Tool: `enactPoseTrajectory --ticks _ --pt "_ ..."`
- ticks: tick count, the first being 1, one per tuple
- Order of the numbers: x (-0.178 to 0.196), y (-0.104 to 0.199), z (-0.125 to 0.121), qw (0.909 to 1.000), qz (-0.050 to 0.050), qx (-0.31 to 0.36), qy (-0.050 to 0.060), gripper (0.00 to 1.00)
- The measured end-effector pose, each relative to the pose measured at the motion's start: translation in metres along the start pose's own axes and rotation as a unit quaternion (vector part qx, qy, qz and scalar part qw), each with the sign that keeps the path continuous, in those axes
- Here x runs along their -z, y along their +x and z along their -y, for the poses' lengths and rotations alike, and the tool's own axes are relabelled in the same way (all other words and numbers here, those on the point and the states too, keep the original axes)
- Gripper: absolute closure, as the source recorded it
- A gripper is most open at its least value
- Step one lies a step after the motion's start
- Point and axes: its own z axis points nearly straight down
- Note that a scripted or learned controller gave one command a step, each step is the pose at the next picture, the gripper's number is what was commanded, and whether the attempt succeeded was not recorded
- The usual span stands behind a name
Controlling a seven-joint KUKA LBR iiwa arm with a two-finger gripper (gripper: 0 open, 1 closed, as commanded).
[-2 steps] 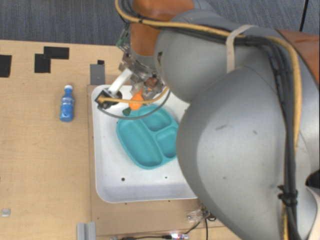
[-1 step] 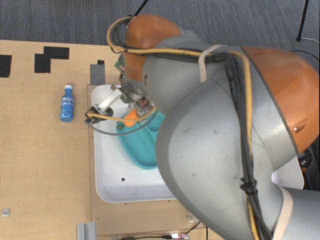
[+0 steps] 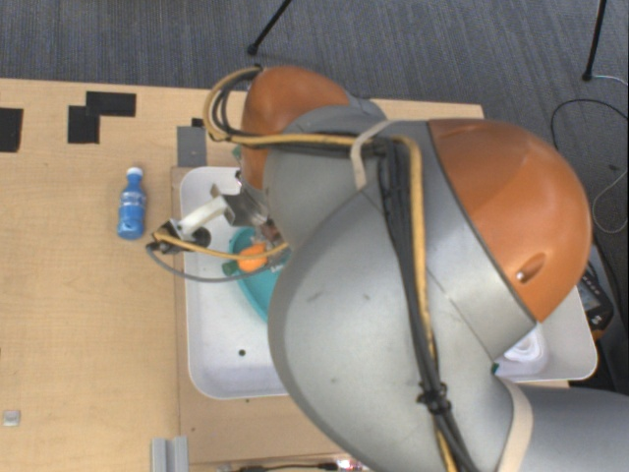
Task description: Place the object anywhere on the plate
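Camera view: orange object (image 3: 253, 257) on teal plate (image 3: 257, 288), just below tool (image 3: 257, 226); tool's state unclear

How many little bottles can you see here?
1: a blue bottle with a pale cap lies on the wooden bench, left of the white bin. The big grey arm could hide others.

Arm (image 3: 423, 293) covers most of both bins; bottom and right edges cut it off. Left bin (image 3: 211, 362): only the left strip shows. Teal plate (image 3: 254, 288): just a sliver past the arm. Orange object (image 3: 253, 257) partly covered, shape unclear. Gripper (image 3: 257, 232) mostly hidden behind wrist and cables. Right bin (image 3: 565, 357): one corner visible.
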Motion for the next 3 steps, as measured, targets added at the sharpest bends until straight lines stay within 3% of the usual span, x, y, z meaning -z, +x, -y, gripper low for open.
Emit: enactPoseTrajectory --ticks 1,2,3 --pt "0.016 -0.05 0.026 0.9998 0.001 -0.021 0.0 1.0" --pt "-0.005 -0.01 0.006 0.9908 -0.008 -0.135 -0.001 1.0" --pt "0.124 0.031 -0.016 0.9956 -0.001 -0.094 -0.001 1.0"
